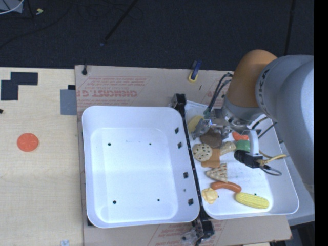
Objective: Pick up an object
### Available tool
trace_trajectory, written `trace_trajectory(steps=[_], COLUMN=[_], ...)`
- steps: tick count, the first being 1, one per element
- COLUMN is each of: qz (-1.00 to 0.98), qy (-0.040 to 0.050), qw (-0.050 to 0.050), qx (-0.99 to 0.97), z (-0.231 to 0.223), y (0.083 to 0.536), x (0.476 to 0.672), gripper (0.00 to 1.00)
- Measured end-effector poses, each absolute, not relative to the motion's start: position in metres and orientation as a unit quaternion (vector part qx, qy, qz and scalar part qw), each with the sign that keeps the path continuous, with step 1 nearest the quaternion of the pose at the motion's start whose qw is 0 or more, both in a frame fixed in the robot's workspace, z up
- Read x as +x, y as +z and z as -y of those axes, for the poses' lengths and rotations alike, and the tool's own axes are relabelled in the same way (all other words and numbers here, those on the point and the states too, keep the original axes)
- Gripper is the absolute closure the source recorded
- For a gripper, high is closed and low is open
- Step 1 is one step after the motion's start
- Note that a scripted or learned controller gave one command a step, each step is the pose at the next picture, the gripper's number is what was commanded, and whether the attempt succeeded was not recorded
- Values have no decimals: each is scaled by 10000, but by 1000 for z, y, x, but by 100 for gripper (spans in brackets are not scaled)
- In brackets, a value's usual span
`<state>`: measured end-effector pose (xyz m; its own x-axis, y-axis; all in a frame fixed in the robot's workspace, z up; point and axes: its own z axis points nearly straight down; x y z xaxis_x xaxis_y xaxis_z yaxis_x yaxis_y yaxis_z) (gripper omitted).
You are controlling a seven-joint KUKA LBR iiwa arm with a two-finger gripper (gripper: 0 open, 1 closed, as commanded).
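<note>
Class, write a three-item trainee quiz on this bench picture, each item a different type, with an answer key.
1. True or false: the corn cob lies in the left bin.
2. Which is closest to the gripper? A) sausage B) cookie C) corn cob
3. Fill in: the toy food lies in the ____ bin.

Key: 1 false; 2 B; 3 right.
</note>
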<state>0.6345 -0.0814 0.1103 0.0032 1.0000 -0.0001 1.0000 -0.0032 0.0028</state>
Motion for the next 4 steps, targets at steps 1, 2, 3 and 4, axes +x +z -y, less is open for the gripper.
trace_trajectory(steps=[1, 2, 3, 4], qz=[-7064, -7013, -7011, -6995], qy=[-22, -67, -40, -24], qw=[-26, 107, 157, 202], qx=[7078, 7128, 7128, 7143], z=[80, 58, 45, 33], y=[86, 93, 110, 126], x=[594, 604, 603, 593], gripper=[0, 0, 0, 0])
